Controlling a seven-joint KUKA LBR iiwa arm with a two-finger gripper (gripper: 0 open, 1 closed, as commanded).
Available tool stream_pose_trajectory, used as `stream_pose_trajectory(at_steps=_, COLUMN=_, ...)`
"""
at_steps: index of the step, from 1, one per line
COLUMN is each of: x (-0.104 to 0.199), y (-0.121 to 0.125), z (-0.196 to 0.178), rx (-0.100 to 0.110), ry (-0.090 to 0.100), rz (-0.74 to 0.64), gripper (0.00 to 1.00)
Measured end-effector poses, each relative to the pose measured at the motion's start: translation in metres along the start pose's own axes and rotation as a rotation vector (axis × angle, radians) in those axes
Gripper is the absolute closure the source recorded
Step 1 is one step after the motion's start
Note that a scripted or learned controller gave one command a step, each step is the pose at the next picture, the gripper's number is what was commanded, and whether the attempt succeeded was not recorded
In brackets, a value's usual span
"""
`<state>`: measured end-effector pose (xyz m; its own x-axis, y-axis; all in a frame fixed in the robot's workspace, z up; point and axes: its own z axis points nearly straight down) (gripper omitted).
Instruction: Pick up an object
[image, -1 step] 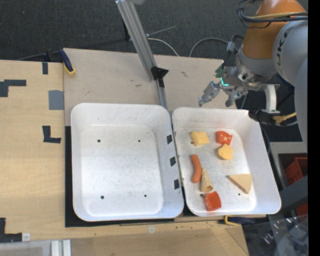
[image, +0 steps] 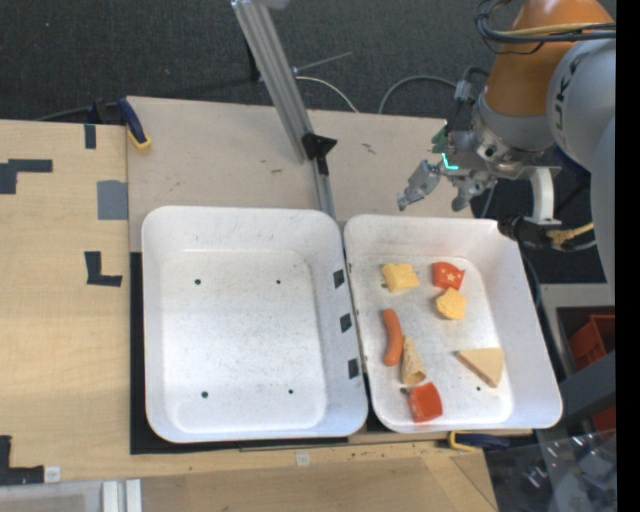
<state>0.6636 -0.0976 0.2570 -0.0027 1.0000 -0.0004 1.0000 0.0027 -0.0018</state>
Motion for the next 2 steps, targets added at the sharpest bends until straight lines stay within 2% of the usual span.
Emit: stream_pose_trajectory(at_steps=2, x=-0.020, y=-0.004, z=0.113, rx=0.006, ry=-0.001, rz=0.002, gripper=0.00)
